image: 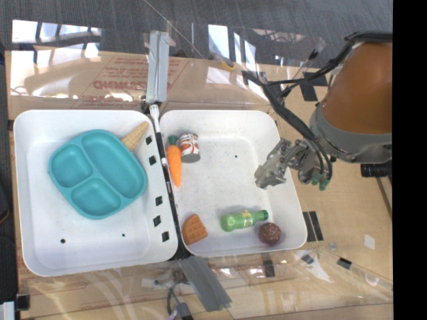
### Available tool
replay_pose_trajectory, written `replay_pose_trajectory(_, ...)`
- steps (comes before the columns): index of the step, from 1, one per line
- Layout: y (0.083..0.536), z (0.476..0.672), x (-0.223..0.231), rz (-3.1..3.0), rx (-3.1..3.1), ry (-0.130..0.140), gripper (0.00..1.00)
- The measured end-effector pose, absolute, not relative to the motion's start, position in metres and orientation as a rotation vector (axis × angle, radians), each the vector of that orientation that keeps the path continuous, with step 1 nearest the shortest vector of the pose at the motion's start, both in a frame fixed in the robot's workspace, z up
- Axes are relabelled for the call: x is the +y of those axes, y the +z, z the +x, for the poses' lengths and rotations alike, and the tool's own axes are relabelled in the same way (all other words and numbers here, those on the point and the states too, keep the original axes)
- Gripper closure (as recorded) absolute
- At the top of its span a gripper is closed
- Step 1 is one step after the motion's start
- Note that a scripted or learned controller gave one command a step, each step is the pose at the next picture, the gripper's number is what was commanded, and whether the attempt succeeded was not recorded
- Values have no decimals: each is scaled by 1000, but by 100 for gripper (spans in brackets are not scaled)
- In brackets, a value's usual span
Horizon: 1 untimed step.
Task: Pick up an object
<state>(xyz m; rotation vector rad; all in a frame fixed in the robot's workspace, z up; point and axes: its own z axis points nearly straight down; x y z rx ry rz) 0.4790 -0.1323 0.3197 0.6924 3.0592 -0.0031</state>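
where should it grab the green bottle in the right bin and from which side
Probably across the body of the green bottle, coming straight down from above. It lies on its side, roughly along the bin's front wall, so the fingers should close across its short width. The brown ball sits close to its cap end, so aim nearer the fatter left half. The end effector is above and right of it.

The gripper [269,173] hung over the right bin [230,245] near its right wall. The bottle [243,219] and ball [269,233] lay just nearer the camera than it. The can [189,147], carrot [174,165] and wedge [195,229] lay well to its left, and the tray [97,173] sat farther left in the left bin [40,245].
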Motion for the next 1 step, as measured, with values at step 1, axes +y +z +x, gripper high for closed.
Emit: replay_pose_trajectory(1, 331, 480, -132, 684, 3058, -5, 100)
